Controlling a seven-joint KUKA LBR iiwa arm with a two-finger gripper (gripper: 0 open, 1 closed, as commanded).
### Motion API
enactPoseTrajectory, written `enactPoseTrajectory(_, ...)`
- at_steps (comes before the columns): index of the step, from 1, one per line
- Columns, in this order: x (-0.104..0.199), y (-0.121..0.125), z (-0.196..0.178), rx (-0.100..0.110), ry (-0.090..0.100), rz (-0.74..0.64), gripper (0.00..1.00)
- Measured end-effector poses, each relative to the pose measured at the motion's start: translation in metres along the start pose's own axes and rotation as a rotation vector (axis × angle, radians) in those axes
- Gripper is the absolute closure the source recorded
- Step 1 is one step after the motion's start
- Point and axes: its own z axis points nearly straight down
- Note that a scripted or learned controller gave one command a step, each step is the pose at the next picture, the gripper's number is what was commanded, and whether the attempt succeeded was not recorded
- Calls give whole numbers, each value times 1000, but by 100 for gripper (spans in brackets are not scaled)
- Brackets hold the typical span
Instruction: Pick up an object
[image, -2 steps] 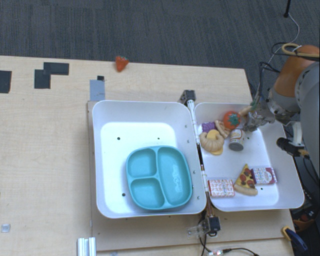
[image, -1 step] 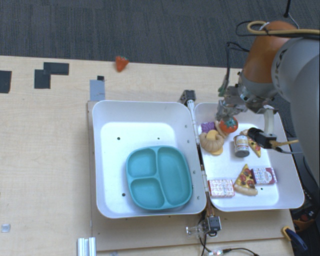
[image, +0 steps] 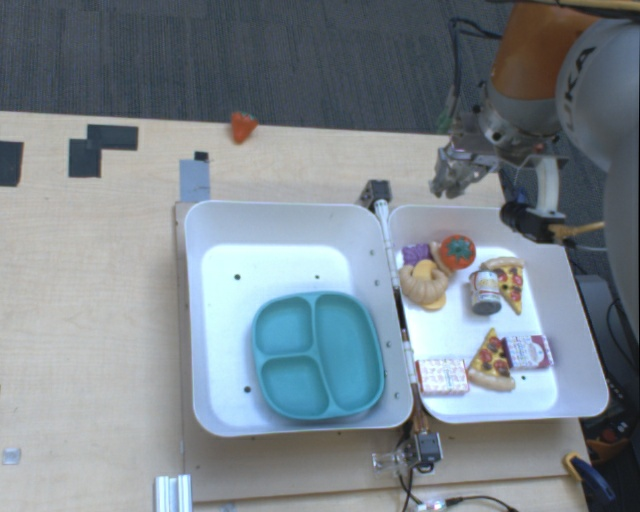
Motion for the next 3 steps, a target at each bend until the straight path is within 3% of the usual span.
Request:
enactPoseTrajectory(1, -83, 4, 88, 6, -2, 4, 100)
enactPoseTrajectory(2, -81, 5, 87, 4, -1, 2, 0)
enactPoseTrajectory(3, -99, 4, 188, 6, -1, 4, 0)
